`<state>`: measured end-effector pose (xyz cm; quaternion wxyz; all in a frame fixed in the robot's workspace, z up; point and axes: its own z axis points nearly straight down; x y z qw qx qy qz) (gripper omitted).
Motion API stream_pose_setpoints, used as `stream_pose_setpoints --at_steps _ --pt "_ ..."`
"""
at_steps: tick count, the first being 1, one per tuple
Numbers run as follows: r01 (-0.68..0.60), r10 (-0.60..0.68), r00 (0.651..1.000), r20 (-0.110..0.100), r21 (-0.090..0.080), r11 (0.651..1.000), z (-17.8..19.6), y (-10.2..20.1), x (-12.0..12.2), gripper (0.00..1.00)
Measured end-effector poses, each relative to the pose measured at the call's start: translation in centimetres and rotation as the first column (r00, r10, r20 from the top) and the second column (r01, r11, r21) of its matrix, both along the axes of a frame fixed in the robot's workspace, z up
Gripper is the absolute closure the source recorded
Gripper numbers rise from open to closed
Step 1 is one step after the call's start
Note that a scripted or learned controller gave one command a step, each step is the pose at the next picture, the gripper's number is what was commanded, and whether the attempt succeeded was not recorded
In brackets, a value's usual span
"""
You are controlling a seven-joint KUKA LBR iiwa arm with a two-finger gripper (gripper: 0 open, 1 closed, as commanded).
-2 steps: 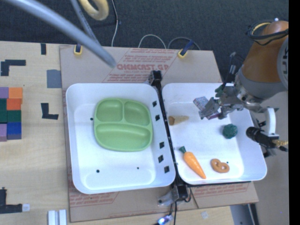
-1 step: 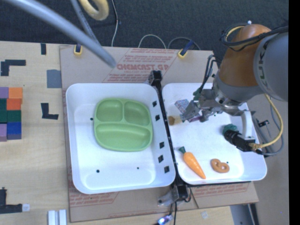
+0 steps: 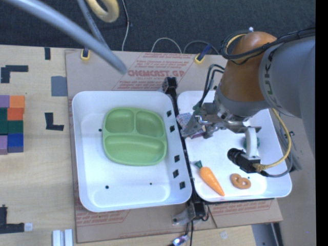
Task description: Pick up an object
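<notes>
Green tray point(image 3: 135, 136) sat in the left bin point(image 3: 89, 188), well left of the claw. Claw point(image 3: 197, 127) hung low at the right bin's point(image 3: 277, 188) left wall, likely reaching for a pick; open or closed, couldn't tell. Carrot point(image 3: 211, 181) lay below the claw, pretzel point(image 3: 240, 181) just right of the carrot, both loose.
</notes>
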<state>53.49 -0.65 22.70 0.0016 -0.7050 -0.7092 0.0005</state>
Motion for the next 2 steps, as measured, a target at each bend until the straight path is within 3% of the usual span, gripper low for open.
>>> stream_pose_setpoints --at_steps 2 --pt "-0.001 0.001 1.000 0.001 0.000 1.000 -0.6 9.7 -1.0 1.00"
